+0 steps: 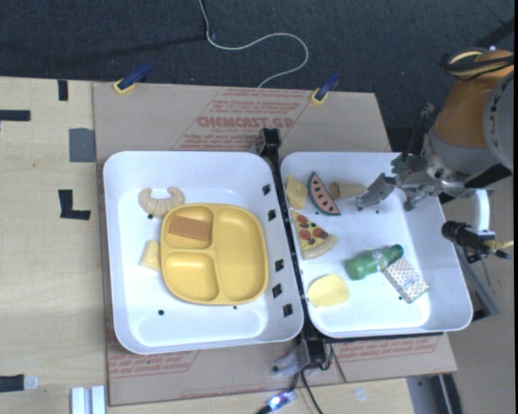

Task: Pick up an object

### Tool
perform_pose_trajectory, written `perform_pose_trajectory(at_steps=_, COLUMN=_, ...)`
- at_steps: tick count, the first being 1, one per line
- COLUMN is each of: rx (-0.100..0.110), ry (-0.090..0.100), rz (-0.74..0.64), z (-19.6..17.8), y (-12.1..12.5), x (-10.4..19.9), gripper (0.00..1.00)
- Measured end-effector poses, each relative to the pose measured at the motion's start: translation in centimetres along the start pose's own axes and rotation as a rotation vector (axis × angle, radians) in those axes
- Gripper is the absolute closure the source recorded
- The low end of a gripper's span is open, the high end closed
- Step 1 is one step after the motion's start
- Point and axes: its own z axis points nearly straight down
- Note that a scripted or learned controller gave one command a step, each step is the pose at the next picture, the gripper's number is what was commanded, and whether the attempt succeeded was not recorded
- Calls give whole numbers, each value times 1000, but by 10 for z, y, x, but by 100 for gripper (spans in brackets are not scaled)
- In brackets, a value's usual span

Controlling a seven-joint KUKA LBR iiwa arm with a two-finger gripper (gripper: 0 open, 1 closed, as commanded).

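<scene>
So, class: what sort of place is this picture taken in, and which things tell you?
Most likely a robotics lab test bench, not a kitchen. Two white bins sit clamped on a cardboard sheet, the food is toy food such as a pizza slice, and a robot arm reaches in.

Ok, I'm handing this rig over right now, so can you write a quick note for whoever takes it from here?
Gripper: above the right bin's upper area, nothing visibly between its fingers.
Right bin: watermelon slice, pizza slice, green bottle, patterned packet, yellow piece.
Left bin: yellow divided plate, croissant.
Done: nothing picked.
Left: grasp and lift any one object.
</scene>
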Motion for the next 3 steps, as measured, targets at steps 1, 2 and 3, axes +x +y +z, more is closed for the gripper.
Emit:
perform_pose_trajectory(at_steps=1, rx=1, ry=0, rz=0, z=63, y=-3, x=-5, gripper=0)
perform_pose_trajectory(at_steps=2, rx=-5, ry=-1, rz=-2, z=70, y=-2, x=-4, gripper=0)
perform_pose_trajectory(at_steps=3, rx=-7, ry=-3, rz=-2, z=58, y=-2, x=-4, gripper=100)
